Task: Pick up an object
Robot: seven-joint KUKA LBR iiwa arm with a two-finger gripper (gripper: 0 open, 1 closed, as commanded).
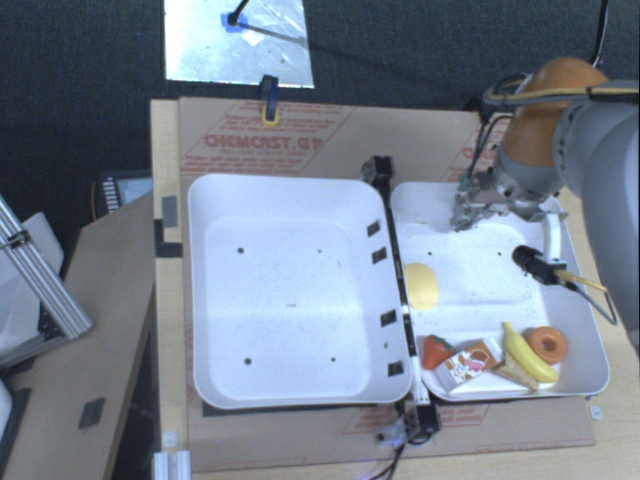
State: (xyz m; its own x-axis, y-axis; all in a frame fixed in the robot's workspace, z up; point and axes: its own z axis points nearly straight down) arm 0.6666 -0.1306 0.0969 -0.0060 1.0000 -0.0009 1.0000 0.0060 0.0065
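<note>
Overhead, grey two-finger gripper (466,218) at far edge of right white bin (455,258); finger state unclear. Near edge crowded: yellow banana (528,354), orange round piece (547,344), red-white packet (466,364). Pale yellow disc (423,286) apart, mid-bin.
</note>
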